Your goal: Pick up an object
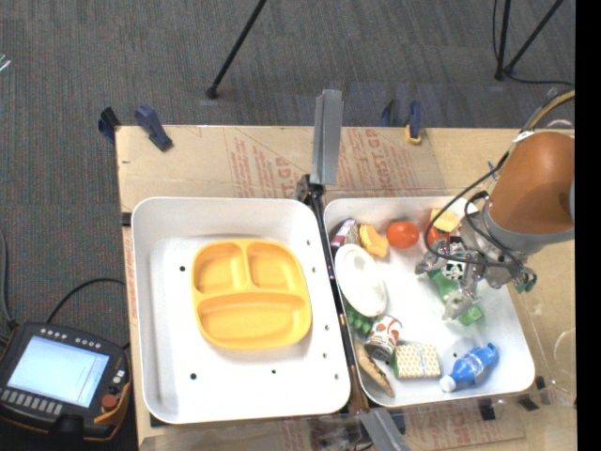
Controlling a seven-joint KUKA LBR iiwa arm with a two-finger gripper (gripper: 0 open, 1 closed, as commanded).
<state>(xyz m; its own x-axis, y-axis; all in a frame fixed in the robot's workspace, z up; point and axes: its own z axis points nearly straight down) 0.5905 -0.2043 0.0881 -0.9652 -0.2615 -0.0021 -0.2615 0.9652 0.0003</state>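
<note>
Gripper [465,289] low in right bin [522,346], 3 o'clock | over green item [470,313] | jaws' state: cannot tell | nothing lifted yet, pick pending

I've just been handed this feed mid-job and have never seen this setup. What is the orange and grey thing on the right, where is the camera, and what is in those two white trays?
The camera is fixed above the bench and looks down at a slant on two shallow white bins. The orange and grey thing is a robot arm reaching in from the right; its gripper hangs low over the right bin, above a green object. Whether the gripper holds anything cannot be told from this view.

The left bin holds a yellow divided tray.

The right bin holds a jumble: a white plate, a red tomato-like ball, a small can, a patterned box, a blue bottle and other small items near the rim.

The device at lower left is a handheld controller with a screen.
</note>
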